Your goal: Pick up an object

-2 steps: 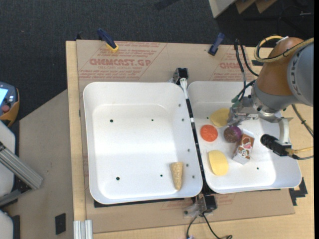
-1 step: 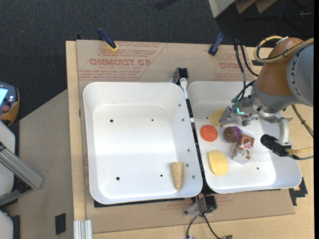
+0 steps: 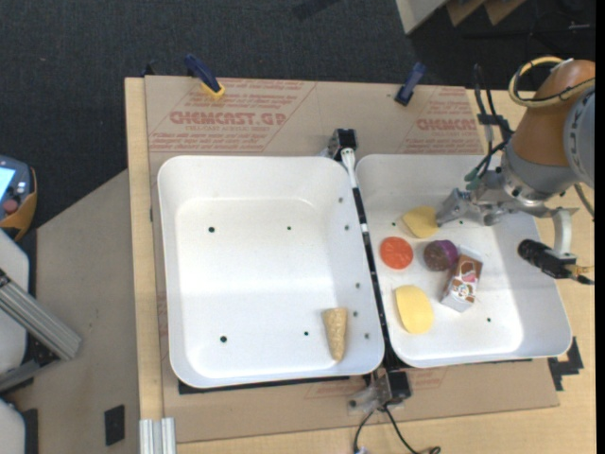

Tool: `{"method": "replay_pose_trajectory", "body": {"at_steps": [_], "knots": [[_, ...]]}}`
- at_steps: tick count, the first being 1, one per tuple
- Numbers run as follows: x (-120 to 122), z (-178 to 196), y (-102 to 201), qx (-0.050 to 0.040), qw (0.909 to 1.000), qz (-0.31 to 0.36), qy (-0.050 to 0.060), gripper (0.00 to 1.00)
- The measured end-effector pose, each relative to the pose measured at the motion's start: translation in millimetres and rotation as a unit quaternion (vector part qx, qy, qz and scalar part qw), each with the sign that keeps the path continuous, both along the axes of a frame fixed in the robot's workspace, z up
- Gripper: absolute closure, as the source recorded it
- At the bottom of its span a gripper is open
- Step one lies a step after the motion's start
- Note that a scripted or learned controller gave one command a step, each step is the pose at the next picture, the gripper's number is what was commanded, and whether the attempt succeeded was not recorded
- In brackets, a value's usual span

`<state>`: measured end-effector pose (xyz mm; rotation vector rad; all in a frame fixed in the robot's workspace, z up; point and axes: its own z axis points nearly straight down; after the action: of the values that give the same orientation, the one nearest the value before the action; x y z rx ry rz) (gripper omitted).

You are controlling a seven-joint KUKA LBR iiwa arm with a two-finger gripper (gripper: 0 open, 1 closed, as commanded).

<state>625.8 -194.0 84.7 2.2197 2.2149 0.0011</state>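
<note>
While our gripper (image 3: 452, 208) hangs low over the right bin (image 3: 539, 334), just beside the pale yellow piece (image 3: 420, 222) at the bin's upper middle, we cannot tell whether anything sits between its tips or how they stand, since the wrist hides them from this slant. We judge that piece to be the nearest candidate to pick. To do it well, we would centre over it before closing, because it lies near the orange-red disc (image 3: 396, 253) and the dark purple ball (image 3: 440, 254), and a skewed approach could nudge them. The small carton (image 3: 461, 283) and the larger yellow lump (image 3: 413, 309) lie further down the same bin, while a tan cone (image 3: 335, 333) rests alone in the left bin (image 3: 189, 197). We would lift straight up and check for a load.
</note>
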Motion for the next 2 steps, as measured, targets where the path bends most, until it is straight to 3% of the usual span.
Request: {"method": "replay_pose_trajectory", "body": {"at_steps": [1,2], "knots": [[20,0,95,0.0036,1.0,0.005,0.001,0.0],[-27,0,98,0.0027,1.0,0.0,0.005,0.0]]}}
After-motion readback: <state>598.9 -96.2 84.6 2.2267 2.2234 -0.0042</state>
